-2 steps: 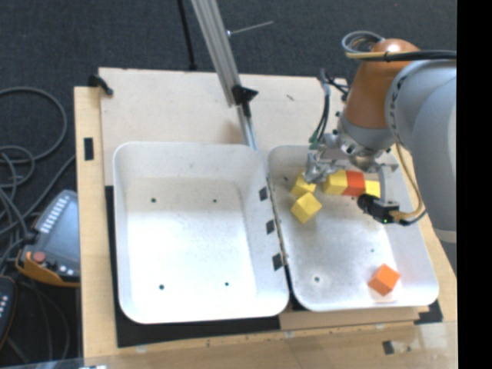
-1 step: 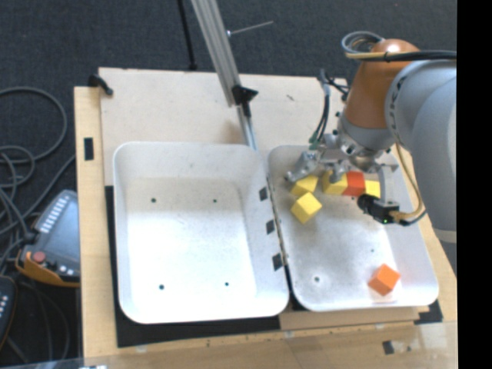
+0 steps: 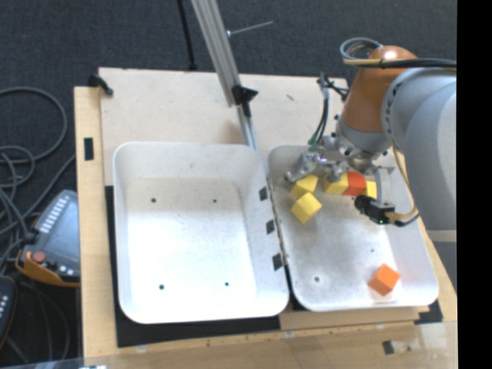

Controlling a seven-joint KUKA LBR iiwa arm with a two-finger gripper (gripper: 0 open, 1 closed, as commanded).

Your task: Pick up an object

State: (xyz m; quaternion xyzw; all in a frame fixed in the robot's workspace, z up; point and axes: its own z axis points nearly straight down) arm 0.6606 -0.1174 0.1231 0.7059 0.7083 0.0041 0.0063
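While the grey arm reaches over the right bin (image 3: 407, 244), its hand (image 3: 327, 171) sits low among yellow blocks (image 3: 306, 206) — grip state cannot be told — and an orange block (image 3: 383, 279) lies well apart, near the bin's front corner.

No text, label, brand, number or sign can be read, markings on the handheld pendant (image 3: 54, 225) left of the bench (image 3: 169, 106) too small and blurred to be made out
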